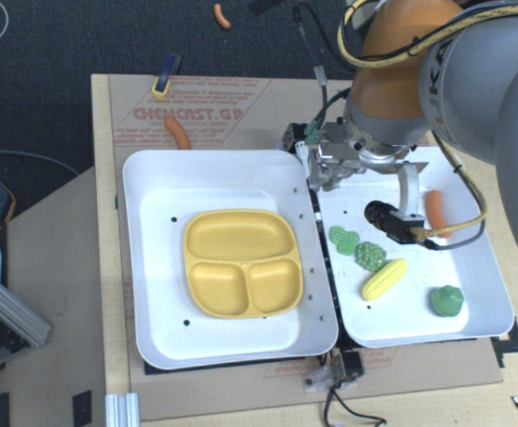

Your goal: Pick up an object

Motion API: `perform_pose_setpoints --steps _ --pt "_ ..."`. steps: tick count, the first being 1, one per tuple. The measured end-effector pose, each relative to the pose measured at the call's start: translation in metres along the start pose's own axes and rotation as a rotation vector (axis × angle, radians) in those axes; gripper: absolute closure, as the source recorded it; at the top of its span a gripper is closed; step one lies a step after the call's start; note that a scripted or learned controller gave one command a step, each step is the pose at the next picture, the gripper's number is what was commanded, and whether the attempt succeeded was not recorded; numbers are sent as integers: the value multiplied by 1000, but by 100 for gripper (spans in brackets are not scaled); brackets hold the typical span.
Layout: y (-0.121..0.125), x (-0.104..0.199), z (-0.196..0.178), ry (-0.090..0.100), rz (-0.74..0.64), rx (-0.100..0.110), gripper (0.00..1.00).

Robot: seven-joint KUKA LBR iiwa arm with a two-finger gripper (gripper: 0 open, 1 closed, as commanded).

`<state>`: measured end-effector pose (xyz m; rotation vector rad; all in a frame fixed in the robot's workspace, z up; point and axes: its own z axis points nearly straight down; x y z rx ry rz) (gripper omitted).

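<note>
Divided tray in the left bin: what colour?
Plain yellow tray, clearest in the camera view.

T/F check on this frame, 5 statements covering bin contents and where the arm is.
1. The yellow divided tray lies in the left bin. True.
2. The yellow corn cob sits in the left bin. False: it lies in the right bin, just below the green bumpy piece.
3. The arm is over the right bin. True, above its upper left part.
4. The round green piece is stacked on the corn cob. False: it lies apart from it, nearer the bin's lower right corner.
5. An orange piece lies on the cardboard outside the bins. True, above the left bin.
</note>
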<state>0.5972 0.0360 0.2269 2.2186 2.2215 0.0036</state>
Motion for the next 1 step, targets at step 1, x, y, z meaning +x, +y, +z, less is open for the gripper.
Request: perform_pose_setpoints --steps 1 --pt "-7 -9 0 0 2 5 100"
